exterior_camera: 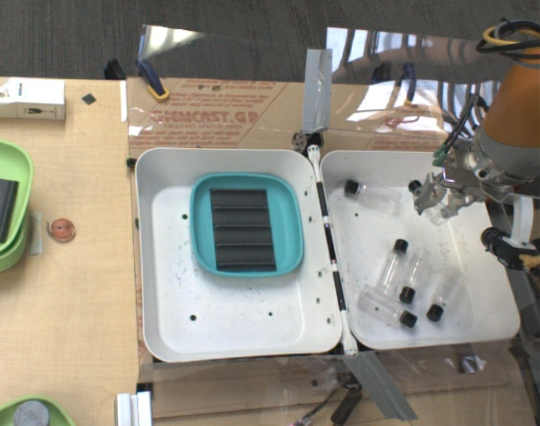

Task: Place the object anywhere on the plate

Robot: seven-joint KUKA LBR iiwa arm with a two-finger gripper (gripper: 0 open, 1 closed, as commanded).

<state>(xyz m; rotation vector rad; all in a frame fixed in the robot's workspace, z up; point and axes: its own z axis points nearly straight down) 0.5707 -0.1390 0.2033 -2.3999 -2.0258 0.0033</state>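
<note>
**Two bins, a teal plate, vials still in the right bin**

Two shallow white bins sit side by side on the bench. The left bin holds a teal plate with a dark ribbed insert lying on it. The right bin holds several clear vials with black caps: one near the upper left, and a cluster lower down, all well apart from the plate. The gripper hangs over the right bin's upper right part, beneath the arm's orange band. Whether its fingers are apart or closed, I cannot tell; nothing is seen between them.
</note>
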